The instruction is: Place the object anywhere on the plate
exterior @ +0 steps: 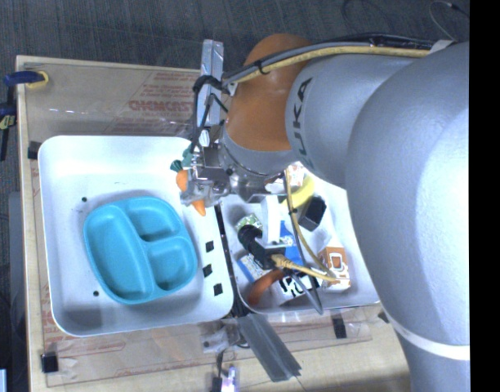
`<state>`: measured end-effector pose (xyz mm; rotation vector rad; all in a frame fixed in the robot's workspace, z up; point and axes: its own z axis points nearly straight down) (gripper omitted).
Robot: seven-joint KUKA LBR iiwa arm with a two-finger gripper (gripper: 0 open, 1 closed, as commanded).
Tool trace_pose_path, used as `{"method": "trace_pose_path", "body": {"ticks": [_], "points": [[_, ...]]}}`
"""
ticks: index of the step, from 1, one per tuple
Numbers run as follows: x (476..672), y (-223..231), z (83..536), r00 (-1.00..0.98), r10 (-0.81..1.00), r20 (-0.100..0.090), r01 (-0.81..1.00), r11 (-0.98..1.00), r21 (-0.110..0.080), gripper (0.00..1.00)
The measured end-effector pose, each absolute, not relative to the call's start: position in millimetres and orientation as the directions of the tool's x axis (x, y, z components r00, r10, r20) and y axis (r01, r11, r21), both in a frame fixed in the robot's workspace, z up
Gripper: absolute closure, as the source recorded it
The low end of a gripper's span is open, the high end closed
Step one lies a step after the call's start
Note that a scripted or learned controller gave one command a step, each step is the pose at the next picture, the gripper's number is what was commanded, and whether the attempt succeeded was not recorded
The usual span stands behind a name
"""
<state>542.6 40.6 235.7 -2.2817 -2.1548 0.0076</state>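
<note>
Your hand hung over the left bin's right edge, an orange object seemingly pinched in it, though I could not tell for sure. The blue plate lay just beside it, bare; placing remained undone.

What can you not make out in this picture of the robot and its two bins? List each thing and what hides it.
1. Gripper: small and cluttered in the camera view; its grip cannot be read.
2. Orange object by the gripper: mostly covered, so its kind is unclear.
3. Right bin: its upper part lies under the arm.
4. Clutter in the right bin: overlapping and too small to name.
</note>
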Motion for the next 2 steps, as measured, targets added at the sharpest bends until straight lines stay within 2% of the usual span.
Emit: {"method": "trace_pose_path", "body": {"ticks": [1, 2], "points": [[517.6, 92.7, 190.1, -0.002, 1.0, -0.002, 1.0, 0.002, -0.006, 1.0], [517.9, 92.1, 190.3, 0.0, 1.0, -0.002, 1.0, 0.0, -0.005, 0.0]]}}
